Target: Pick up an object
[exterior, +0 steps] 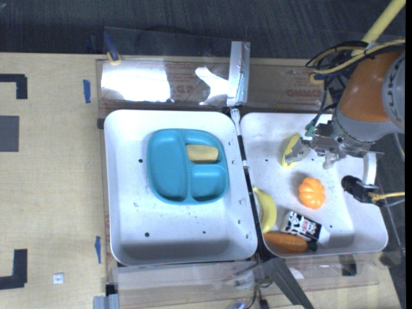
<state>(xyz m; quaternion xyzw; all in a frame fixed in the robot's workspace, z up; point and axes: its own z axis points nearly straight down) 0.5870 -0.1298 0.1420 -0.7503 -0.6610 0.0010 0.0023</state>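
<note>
My gripper (317,148) hangs over the upper part of the right bin (367,234), below the arm's orange band (368,90). A small yellow object (290,150) lies right at the gripper's left side; I cannot tell whether it is touching. An orange, pumpkin-like fruit (312,192) rests a little below the gripper. Along the bin's left wall lies a yellow banana (266,209). A black-and-white box (302,226) and an orange carrot-like item (285,242) sit near the front edge.
The left bin (129,230) holds a blue divided plate (174,172) with a yellow block (202,153) in its upper right compartment. A ridge (243,172) separates the two bins. Cables (335,55) loop behind the arm.
</note>
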